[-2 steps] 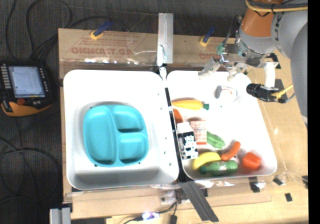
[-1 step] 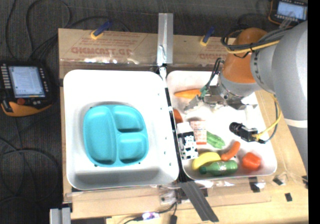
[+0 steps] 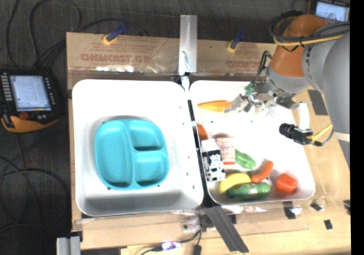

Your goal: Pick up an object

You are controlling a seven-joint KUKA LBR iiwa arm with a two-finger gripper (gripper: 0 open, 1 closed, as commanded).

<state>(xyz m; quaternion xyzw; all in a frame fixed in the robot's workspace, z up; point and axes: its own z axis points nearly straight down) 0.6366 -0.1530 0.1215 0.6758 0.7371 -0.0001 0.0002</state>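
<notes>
My gripper (image 3: 243,102) hangs over the far part of the right bin (image 3: 296,157), its fingers spread, nothing between them. An orange carrot (image 3: 214,106) lies just to its left by the bin's back wall. Nearer the front lie a small white carton with red print (image 3: 226,149), a black-and-white box (image 3: 212,165), a green pepper (image 3: 245,160), a yellow banana (image 3: 234,182), a green cucumber (image 3: 251,192), an orange-red sausage shape (image 3: 262,172) and a red tomato (image 3: 286,183).
The left bin (image 3: 85,100) holds a turquoise divided tray (image 3: 132,153). A tablet controller (image 3: 28,97) lies off the bench to the left. Cardboard backs both bins. A metal divider post (image 3: 188,43) stands between them at the rear.
</notes>
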